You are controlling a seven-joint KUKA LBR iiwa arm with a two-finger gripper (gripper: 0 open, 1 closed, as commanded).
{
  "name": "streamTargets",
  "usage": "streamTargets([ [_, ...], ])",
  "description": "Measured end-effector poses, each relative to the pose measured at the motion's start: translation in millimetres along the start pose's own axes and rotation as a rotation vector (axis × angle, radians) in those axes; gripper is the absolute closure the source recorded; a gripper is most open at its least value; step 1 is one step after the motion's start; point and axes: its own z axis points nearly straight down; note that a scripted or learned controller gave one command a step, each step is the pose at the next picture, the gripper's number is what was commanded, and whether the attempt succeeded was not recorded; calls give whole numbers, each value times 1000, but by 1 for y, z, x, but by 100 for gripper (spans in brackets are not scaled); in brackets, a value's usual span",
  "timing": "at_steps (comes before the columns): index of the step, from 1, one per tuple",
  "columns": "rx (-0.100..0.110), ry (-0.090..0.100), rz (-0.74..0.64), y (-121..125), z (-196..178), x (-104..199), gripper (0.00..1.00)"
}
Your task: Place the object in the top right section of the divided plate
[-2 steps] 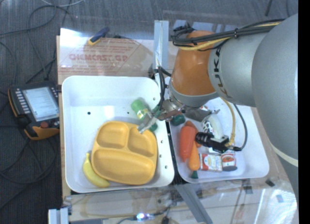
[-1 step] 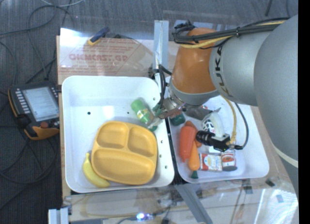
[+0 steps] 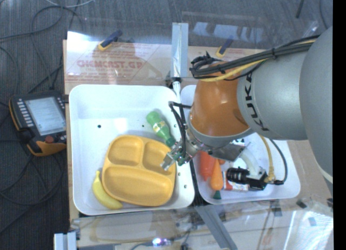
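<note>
Yellow divided plate (image 3: 135, 181) under tool (image 3: 172, 160) at its right rim, grip state unclear.

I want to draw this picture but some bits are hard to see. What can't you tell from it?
- Right bin: the arm covers most of it, so part of the carrot and other things there are hidden.
- Gripper: too small and blurry to tell what it is doing, above the yellow divided plate.
- Banana: mostly tucked under the plate.
- Green bottle: label too small to read.
</note>
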Motion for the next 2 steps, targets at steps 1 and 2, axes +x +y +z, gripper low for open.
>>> streamTargets([
  [1, -1, 2, -2, 1, 0, 1, 0],
  [2, -1, 4, -2, 2, -8, 2, 100],
])
